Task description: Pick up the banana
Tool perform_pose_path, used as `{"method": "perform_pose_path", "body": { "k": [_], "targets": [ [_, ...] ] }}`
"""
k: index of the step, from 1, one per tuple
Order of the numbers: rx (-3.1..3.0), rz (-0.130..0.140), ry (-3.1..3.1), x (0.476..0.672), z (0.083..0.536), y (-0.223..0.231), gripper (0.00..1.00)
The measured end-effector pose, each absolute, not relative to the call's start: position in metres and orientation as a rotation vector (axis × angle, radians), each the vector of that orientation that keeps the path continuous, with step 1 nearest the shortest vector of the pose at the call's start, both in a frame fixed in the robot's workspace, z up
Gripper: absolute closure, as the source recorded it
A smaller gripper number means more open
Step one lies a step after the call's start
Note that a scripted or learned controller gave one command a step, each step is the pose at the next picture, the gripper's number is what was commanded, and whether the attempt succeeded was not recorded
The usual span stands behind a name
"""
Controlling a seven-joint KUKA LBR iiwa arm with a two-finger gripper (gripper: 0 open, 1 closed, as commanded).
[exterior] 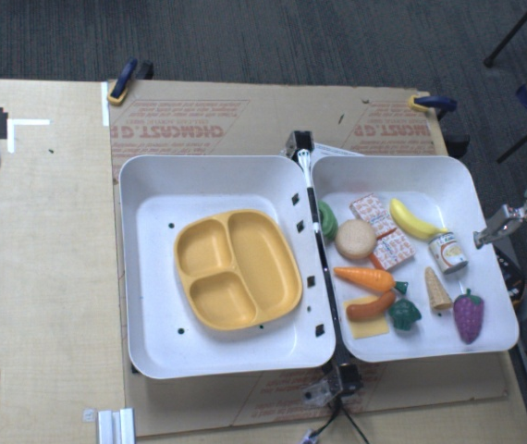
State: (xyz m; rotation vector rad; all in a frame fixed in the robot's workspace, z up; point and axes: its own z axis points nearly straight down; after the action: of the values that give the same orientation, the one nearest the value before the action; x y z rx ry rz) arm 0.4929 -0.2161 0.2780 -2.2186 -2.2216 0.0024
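**Banana Lying Loose in the Right Bin**

Looking down from the fixed camera at two white bins side by side on a cardboard-covered bench. Left bin [143,276]: holds a yellow divided plate [237,268], three compartments, sitting near the bin's centre.

Right bin [490,317]: crowded with toy food. Banana [416,220] toward 1 o'clock of that bin's centre, lying flat and slanted, free of any grip, just beside a small can [448,252] at its 5 o'clock. Two cracker packets [381,229] at the banana's 8 o'clock, a round bun [355,240] touching them further left, a green vegetable [327,221] against the dividing wall. Lower down: a carrot [365,278], a sausage [372,306] on a cheese slice [369,328], a broccoli floret [404,314], an ice-cream cone [438,290] and purple grapes [468,315] near the 4 o'clock corner.

Gripper [493,232] at the right bin's 3 o'clock rim, outside the wall, well apart from the banana; too small and blurred to tell how it is set.

Blue clamps [123,80] at the cardboard's far corners.
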Motion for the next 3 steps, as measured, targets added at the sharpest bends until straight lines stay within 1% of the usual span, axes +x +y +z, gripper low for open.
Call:
{"method": "perform_pose_path", "body": {
  "k": [1, 2, 3],
  "targets": [
    [-2.403, 0.001, -2.024, 0.569, 0.145, -0.212, 0.00],
    [-2.021, 0.000, -2.408, 0.632, 0.093, -0.200, 0.00],
    [-2.020, 0.000, -2.411, 0.632, 0.103, -0.200, 1.00]
  ]
}}
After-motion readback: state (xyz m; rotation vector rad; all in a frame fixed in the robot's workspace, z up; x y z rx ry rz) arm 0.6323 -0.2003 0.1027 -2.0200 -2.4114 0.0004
